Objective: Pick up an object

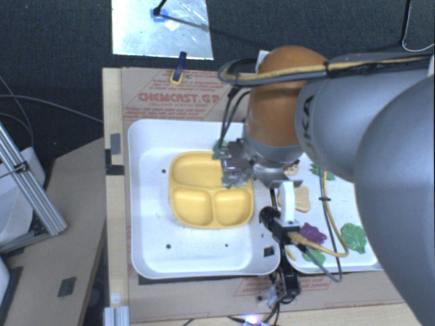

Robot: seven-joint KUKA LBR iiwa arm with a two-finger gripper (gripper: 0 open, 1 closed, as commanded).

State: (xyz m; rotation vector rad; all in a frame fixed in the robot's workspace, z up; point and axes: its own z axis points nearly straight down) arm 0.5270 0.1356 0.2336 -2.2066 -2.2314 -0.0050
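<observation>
A yellow divided plate (pixel 204 197) with three compartments lies in the left white bin (pixel 153 250). My gripper (pixel 233 170) hangs low over the plate's right rim, at the upper right compartment. The grey arm with its orange band (pixel 282 90) comes in from the right and hides the gripper's tip. In the right bin (pixel 367 262) I see a purple grape-like toy (pixel 312 234), a green leafy piece (pixel 353 236) and a tan toast-like piece (pixel 300 199), partly hidden by the arm.
Cables (pixel 326 246) hang from the wrist across the wall between the two bins. Brown cardboard (pixel 170 97) lies under the bins at the back. A silver sheet (pixel 163 19) sits beyond it, and a metal frame (pixel 27 189) stands at the left.
</observation>
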